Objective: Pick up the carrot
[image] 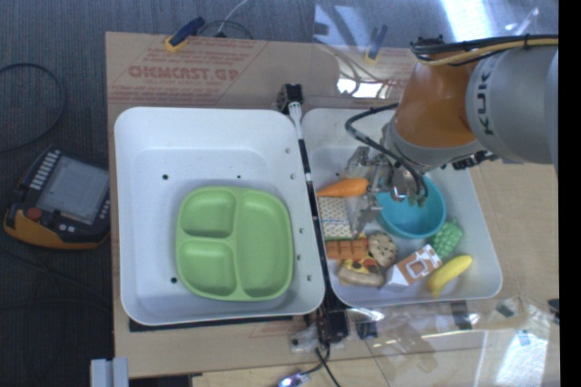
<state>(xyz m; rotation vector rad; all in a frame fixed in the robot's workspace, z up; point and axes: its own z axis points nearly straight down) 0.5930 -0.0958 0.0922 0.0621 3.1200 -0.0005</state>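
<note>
Hand [379, 187] hovers just right of the carrot [343, 188] in the right bin [486, 272]; its grip state I cannot tell. Best centre over the carrot's middle, then descend straight.

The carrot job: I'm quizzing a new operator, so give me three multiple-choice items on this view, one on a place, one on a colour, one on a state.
1. Where does the carrot lie?
A. In the right bin, near its left wall
B. On the green tray
C. On the carpet

2. What colour is the bowl in the right bin?
A. Red
B. Blue
C. White

3. How does the green divided tray stand?
A. Tipped on its edge
B. Stacked on the bowl
C. Flat in the left bin, nothing in its compartments

Answers: 1 A, the carrot sits beside the divider between the bins, just left of the gripper. 2 B, the bowl is clearly blue. 3 C, all three compartments show bare green.
</note>
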